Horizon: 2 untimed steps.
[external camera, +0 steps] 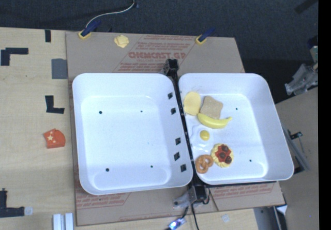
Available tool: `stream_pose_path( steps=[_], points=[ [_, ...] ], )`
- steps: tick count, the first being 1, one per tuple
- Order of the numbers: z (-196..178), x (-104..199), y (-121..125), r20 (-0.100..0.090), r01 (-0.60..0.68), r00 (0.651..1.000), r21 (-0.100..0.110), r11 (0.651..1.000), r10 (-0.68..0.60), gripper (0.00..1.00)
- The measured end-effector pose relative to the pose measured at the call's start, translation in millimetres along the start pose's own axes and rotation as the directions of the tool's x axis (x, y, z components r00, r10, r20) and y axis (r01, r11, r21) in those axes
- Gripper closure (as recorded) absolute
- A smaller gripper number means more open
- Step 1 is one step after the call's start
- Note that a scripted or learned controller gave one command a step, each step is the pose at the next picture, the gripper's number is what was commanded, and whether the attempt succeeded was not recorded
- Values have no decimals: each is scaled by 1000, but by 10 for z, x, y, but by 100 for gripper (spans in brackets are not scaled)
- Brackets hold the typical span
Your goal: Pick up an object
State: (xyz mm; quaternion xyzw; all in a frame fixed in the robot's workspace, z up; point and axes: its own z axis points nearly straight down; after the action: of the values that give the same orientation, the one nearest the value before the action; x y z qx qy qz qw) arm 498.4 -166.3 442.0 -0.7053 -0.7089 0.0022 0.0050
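The right bin (258,94) holds several toy foods, all near its left side. A pale yellow slice (192,103) lies against the divider, with a brown bread slice (211,106) touching it on the right. A yellow banana (213,120) lies just below them. A small yellow round piece (205,135) sits under the banana. Lower down are a round tart with red topping (222,155) and a brown pretzel (204,163), side by side.
The left bin (124,136) stands beside the right one on a cardboard sheet (155,53). A red piece (54,138) lies on the bench at far left, and a yellow lump (121,41) on the cardboard behind the bins. A grey metal part (302,80) juts in at the right edge.
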Motion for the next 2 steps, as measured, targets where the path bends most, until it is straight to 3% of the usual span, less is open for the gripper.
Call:
stream_pose_path(
  steps=[1, 2],
  points=[
    [-982, -517, 86, 10, -6, 1000, -20, 1000, 7, 100],
    [1052, 111, 297, -2, 0, 1000, 8, 1000, 1, 100]
  ],
)
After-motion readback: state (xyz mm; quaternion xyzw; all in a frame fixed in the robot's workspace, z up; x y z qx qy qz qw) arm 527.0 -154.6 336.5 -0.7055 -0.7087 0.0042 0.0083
